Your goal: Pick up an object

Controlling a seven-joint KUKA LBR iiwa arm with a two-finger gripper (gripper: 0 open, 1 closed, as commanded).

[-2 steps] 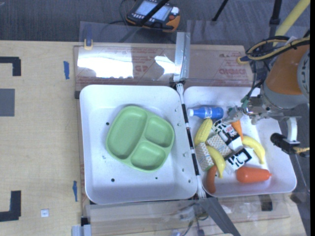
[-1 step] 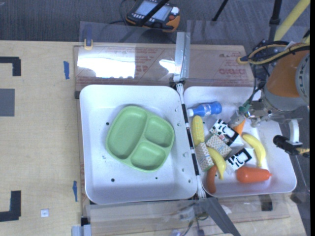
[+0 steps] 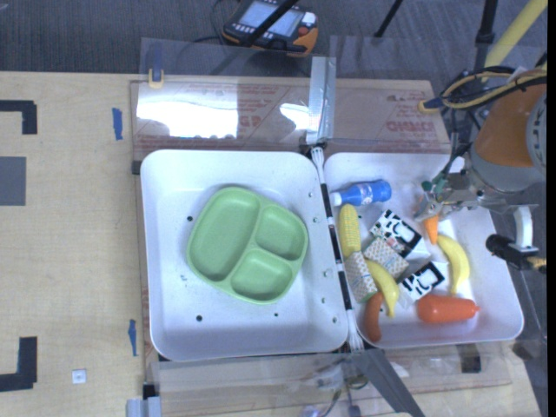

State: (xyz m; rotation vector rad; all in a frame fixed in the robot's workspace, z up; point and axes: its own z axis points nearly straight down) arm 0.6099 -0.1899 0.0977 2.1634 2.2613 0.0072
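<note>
While the grey arm reaches in from the right, its gripper (image 3: 439,191) hovers over the far edge of the right bin (image 3: 508,315); whether it is open or closed cannot be told. Everything to pick lies heaped there, probably as a supply: corn cob (image 3: 348,228), blue bottle (image 3: 363,193), two bananas (image 3: 455,261), a red pepper (image 3: 446,309). Only a green divided plate (image 3: 248,243) sits in the left bin (image 3: 165,320).

Red print runs across the cardboard sheet (image 3: 395,111) behind the bins, too small and blurred to read. The lit screen of the handheld pendant (image 3: 268,22) on the floor is likewise illegible.
</note>
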